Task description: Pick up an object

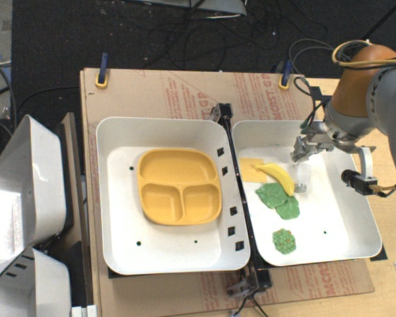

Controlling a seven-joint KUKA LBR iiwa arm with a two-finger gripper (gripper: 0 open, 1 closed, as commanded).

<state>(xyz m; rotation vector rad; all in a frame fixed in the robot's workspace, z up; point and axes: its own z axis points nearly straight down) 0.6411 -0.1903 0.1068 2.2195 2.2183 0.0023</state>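
Main risk as we see it: the banana [278, 176] lies w/ one end over a flat yellow piece [250, 169] and its other end touching the green leafy toy [278, 199], so a descent that's slightly off could pinch two things at once, or just nudge the banana sideways & close on nothing. Its curved, smooth body may also roll out of a two-finger pinch if taken off-centre. All three sit close to the divider betw the bins, so a finger could clip the right bin [356, 223] wall on that side.

The pincer [302, 152] hangs over the right bin, just up-right of the banana, nothing visible betw its fingers; we can't tell if they're open or shut at this res. The arm comes in from the right, wrist bent down, orange band above. A small green bumpy lump [284, 241] sits apart, nearer the front. The yellow divided plate [180, 185] is in the left bin [115, 177], well away from the pincer.
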